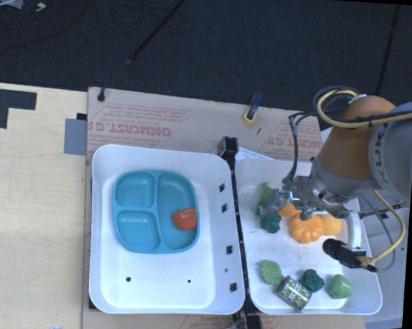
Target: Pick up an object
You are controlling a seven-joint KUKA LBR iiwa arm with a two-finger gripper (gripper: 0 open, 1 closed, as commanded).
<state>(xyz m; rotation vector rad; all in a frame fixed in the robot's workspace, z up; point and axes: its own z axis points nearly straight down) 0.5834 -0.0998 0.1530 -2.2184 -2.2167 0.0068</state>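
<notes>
My gripper [285, 202] hangs low over the upper part of the right bin [365, 307], under the grey and orange wrist. Just left of it lies a light green piece [265, 195], with a dark green lump [270, 223] below that. A yellow-orange pepper-like toy [307, 229] sits right under the wrist, and a small orange piece [288, 210] lies next to the gripper. Whether anything is between the gripper's tips is hidden by the wrist.
The front of the right bin holds a bumpy green toy [271, 272], a small can [294, 293], a dark teal lump [313, 279] and a green piece [339, 286]. The left bin [111, 280] holds a blue divided plate [138, 219] with a red toy [184, 219] on it.
</notes>
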